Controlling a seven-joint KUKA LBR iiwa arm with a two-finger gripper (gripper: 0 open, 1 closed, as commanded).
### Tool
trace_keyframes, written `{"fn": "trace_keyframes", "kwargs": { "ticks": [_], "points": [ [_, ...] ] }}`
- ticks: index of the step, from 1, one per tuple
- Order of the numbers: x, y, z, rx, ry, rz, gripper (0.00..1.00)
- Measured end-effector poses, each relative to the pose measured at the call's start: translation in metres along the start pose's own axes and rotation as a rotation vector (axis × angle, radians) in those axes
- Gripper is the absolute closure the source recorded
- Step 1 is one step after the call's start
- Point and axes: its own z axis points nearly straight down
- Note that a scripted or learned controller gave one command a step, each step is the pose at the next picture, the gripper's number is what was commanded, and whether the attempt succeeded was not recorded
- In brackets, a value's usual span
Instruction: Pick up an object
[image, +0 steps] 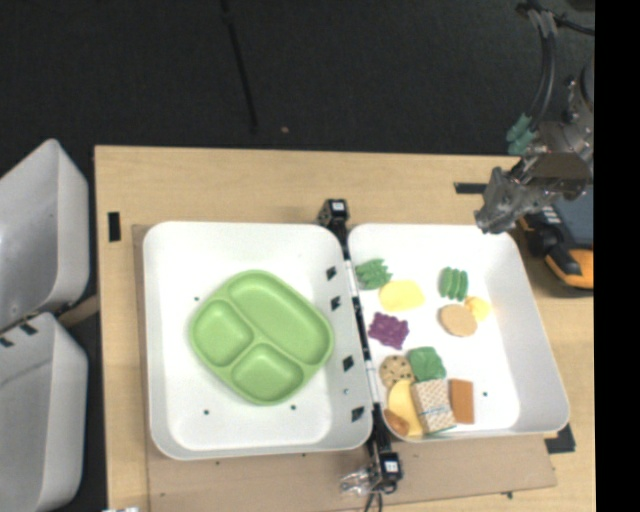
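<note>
Nearest the lens, at the right bin's (520, 395) six o'clock corner, a cookie (396, 369), a green block (426, 361), a yellow piece (401, 404), a patterned wrapper (433, 405) and an orange block (461, 400) lie touching, so a grab there could catch two at once or skid off an edge. Looser pieces sit toward twelve: a purple cluster (388, 328), a yellow lump (401, 294) and a green pod (454, 283). The gripper (497, 213) hovers over the bin's one o'clock rim, well apart from every piece; whether its fingers are open or closed I cannot tell, and a descent from there would likely strike the rim.

Open floor (495, 285) between toy foods (430, 395)
</note>
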Motion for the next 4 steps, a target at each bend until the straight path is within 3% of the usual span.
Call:
{"fn": "trace_keyframes", "kwargs": {
  "ticks": [1, 2, 3, 4],
  "points": [
    [0.007, -0.004, 0.125, 0.031, -0.001, 0.003, 1.0],
    [-0.03, -0.006, 0.218, 0.028, -0.001, 0.008, 1.0],
    [0.054, -0.008, 0.315, 0.029, 0.003, -0.004, 1.0],
    [0.087, -0.002, 0.145, 0.003, 0.004, -0.003, 1.0]
  ]
}}
